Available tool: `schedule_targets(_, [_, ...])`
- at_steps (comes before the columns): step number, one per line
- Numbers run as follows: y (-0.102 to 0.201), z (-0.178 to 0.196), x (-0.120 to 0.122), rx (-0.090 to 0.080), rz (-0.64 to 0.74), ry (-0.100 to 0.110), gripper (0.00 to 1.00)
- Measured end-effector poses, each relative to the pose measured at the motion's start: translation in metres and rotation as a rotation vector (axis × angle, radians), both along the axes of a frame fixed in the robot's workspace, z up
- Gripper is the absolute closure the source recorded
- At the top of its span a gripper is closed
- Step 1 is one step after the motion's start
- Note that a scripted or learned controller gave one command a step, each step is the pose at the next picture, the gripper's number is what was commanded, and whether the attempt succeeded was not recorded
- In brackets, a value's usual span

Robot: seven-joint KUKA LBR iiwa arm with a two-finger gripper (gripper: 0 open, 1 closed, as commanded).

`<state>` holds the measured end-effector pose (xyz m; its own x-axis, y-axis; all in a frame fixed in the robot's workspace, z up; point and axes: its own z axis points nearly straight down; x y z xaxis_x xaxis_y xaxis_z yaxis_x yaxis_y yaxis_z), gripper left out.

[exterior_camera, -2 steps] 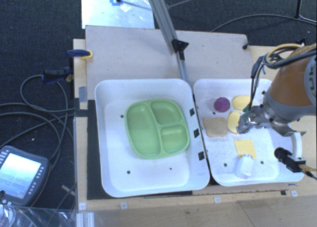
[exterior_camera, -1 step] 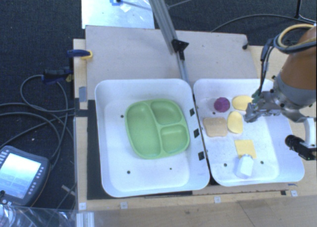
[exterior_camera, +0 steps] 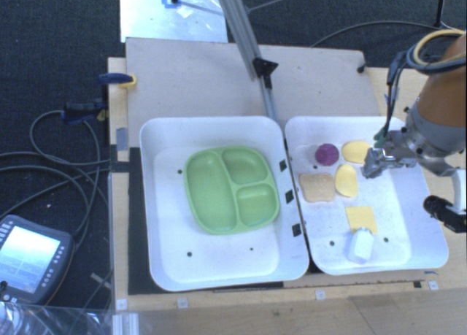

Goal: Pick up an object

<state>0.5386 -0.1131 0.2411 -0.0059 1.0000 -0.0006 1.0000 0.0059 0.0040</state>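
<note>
My gripper (exterior_camera: 373,163) is hovering low over the right bin (exterior_camera: 416,257); whether it is wide, narrow or holding anything, I cannot tell, as the wrist is hiding that end. It is sitting between two yellow pieces: a pale yellow oval (exterior_camera: 356,152), partly covered, and a yellow wedge (exterior_camera: 346,181) lying upright in view. Purple ball (exterior_camera: 326,154), tan slice (exterior_camera: 317,187), yellow square (exterior_camera: 361,218) and white block (exterior_camera: 360,247) are lying nearby. The green divided plate (exterior_camera: 232,189) is occupying the left bin (exterior_camera: 164,253).

Divided plate (exterior_camera: 232,189) in left bin (exterior_camera: 164,253) (6 items (exterior_camera: 317,187) fill right bin (exterior_camera: 423,253)).
</note>
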Motion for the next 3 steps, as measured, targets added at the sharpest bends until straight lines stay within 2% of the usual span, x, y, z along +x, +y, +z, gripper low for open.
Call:
schedule_targets(1, [0.053, 0.009, 0.006, 0.002, 0.006, 0.000, 1.00])
schedule_targets(3, [0.161, -0.010, 0.006, 0.003, 0.005, 0.004, 1.00])
